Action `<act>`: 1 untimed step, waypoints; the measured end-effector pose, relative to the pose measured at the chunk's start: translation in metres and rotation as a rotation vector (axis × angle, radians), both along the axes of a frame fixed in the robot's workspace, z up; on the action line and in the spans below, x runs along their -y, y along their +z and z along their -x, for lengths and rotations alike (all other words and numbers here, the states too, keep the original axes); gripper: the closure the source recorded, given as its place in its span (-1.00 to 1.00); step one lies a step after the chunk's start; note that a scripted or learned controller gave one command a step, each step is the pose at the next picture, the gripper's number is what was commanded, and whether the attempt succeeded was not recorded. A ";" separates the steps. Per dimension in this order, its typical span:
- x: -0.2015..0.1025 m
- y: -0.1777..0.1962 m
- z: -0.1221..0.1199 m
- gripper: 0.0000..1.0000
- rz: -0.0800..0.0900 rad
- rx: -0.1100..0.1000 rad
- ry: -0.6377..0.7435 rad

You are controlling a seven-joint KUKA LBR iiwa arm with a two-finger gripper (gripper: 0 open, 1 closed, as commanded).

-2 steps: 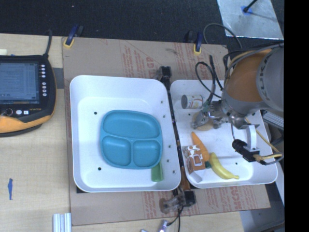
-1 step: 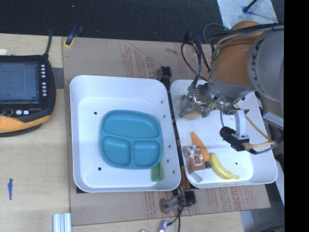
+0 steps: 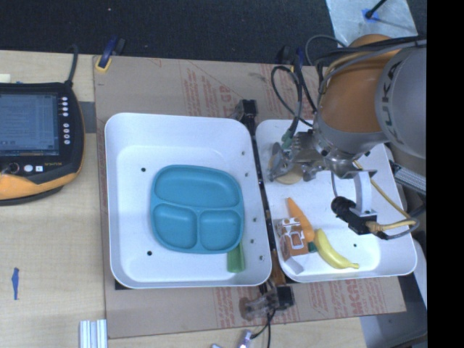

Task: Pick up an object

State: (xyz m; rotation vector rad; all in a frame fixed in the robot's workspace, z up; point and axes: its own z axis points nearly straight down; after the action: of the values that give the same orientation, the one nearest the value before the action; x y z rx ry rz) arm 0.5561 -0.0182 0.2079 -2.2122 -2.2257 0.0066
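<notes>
My gripper (image 3: 281, 162) is low over the upper left part of the right bin (image 3: 391, 265), near its left wall. A tan rounded object (image 3: 288, 171) peeks out just beneath it, mostly hidden by the gripper. Lower in the same bin lie an orange carrot (image 3: 299, 216), a yellow banana (image 3: 332, 252) and a brown and white packet (image 3: 290, 239), all apart from the gripper. The left bin (image 3: 127, 143) holds a blue divided plate (image 3: 196, 209) and a green block (image 3: 235, 258) at its lower right corner.
The grey arm with its orange band (image 3: 355, 93) covers the right bin's upper right, with cables looping around it. A black cable fitting (image 3: 349, 213) hangs over the bin's middle. A tablet controller (image 3: 32, 140) lies left of the bins.
</notes>
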 end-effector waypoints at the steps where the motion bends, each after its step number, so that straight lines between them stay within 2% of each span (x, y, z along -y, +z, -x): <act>1: -0.034 0.018 0.014 1.00 0.001 0.002 0.002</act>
State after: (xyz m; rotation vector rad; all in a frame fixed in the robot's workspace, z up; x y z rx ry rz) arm 0.5421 0.0162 0.2256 -2.2120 -2.2290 0.0057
